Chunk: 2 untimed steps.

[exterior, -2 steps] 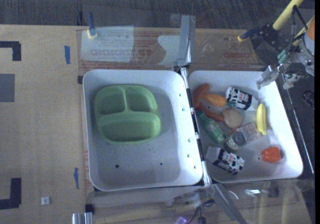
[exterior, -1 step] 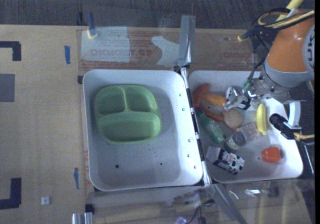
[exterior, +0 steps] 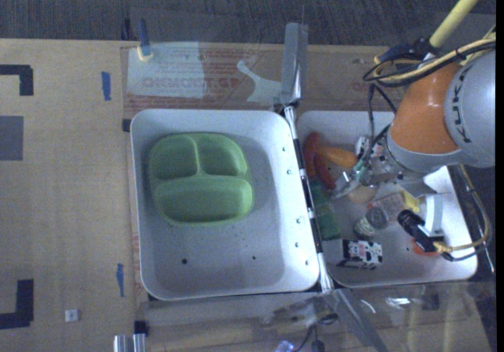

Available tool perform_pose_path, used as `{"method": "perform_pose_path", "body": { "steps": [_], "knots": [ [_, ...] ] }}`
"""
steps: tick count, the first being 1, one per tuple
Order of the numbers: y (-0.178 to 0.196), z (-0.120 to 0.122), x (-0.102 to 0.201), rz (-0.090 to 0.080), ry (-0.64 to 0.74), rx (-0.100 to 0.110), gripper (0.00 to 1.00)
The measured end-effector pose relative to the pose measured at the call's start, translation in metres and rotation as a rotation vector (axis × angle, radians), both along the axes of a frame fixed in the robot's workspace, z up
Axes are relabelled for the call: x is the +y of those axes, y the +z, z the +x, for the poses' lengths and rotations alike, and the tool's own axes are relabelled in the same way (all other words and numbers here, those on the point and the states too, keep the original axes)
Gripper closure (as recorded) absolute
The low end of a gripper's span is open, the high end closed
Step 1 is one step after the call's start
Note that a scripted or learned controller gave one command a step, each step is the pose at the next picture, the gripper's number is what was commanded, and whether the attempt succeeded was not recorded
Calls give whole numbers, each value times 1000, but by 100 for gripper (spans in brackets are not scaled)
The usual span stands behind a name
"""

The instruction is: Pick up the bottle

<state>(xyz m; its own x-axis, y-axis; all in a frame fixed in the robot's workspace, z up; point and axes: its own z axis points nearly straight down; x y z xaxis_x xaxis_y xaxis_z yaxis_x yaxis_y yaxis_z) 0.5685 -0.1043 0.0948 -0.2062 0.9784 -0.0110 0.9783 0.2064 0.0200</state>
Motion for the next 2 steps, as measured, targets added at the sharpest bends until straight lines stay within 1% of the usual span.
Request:
{"method": "perform_pose_path", "body": {
  "steps": [1, 2],
  "knots": [
    [16, 4, -2, -2, -1, -13, 100],
    [26, 5, -2, -3, -2, -18, 100]
  ]
}}
